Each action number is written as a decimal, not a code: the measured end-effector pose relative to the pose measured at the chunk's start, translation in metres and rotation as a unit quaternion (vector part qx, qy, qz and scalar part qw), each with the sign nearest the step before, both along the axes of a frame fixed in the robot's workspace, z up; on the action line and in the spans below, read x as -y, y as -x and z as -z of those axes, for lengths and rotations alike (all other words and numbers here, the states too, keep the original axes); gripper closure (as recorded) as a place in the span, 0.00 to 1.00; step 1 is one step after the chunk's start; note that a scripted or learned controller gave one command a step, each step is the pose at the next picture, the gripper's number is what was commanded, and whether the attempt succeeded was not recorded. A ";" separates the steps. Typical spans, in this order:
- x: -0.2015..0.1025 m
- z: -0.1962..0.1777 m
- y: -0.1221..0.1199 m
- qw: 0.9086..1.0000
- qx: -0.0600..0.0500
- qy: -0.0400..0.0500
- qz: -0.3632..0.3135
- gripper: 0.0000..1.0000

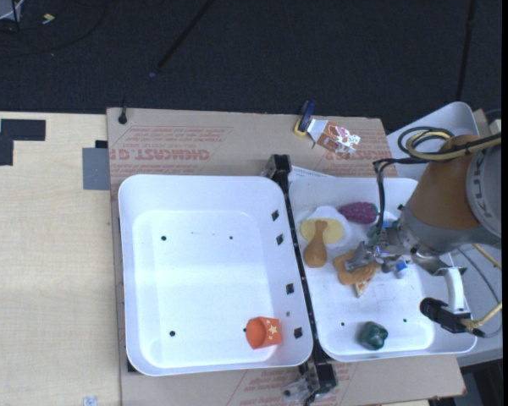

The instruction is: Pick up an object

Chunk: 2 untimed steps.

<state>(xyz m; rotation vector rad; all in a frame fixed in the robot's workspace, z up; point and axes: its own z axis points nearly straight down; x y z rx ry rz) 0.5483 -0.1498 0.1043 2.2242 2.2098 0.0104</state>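
The gripper [378, 255] hung low in the right bin [406, 338], and whether its fingers were spread or closed could not be told, since the wrist and cables covered them from above; nothing could be seen held in it. Directly under and just to its lower left lay an orange-brown object [356, 271], touching or nearly touching the tip, its long axis seeming to run from upper right to lower left, so this was probably the piece the next closing would turn on. A little farther to the left lay a tan wooden-spoon shape [317, 245] on a yellow disc [320, 227], its handle pointing down and away from the tip. Up and slightly left sat a purple piece [358, 212]. Well below sat a dark green object [372, 335]. Farthest, across the divider in the left bin [152, 227], stood an orange cup [263, 332].
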 end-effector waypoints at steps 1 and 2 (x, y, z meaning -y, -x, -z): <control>-0.091 -0.089 -0.036 1.000 0.000 -0.001 -0.009 1.00; -0.117 -0.083 -0.019 1.000 -0.007 -0.001 -0.004 1.00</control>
